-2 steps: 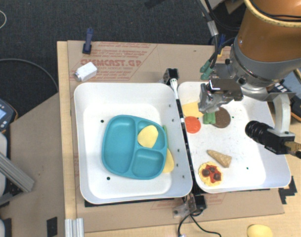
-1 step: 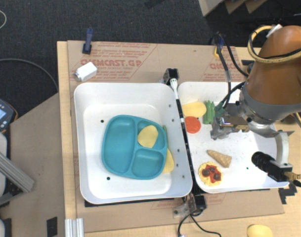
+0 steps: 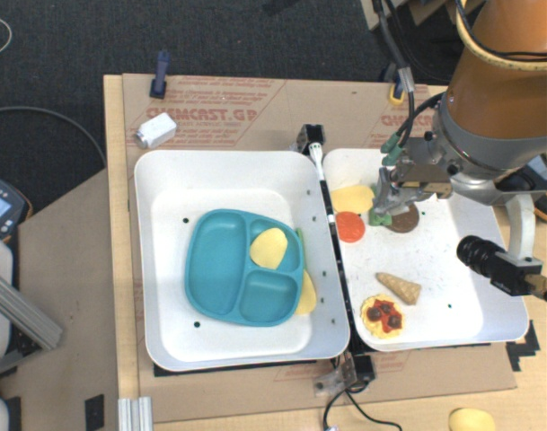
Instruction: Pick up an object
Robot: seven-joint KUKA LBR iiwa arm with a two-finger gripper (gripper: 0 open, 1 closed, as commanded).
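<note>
Two shallow white bins are seen from above on a cardboard-covered bench, the left bin [image 3: 156, 241] and the right bin [image 3: 462, 285] touching along a black divider. In the left bin lies a teal plastic compartment tray [image 3: 221, 268] with a pale yellow oval piece [image 3: 269, 248] resting in it. In the right bin are gathered the likely targets: a flat yellow piece [image 3: 352, 197], an orange-red round disc [image 3: 350, 228], a dark brown round item [image 3: 402, 221], a tan cone-shaped piece [image 3: 399, 286] and a small toy pizza with red topping [image 3: 383, 316]. The grey arm's two-finger gripper [image 3: 387, 206] is lowered among the yellow piece, the disc and the brown item; whether it is open or closed cannot be told, and nothing is seen held. Because these items sit close together, one could be nudged aside or two caught at once, and the flat pieces could slip free. Faint red lettering, partly readable as "CAST", is printed on the cardboard [image 3: 215, 110]
</note>
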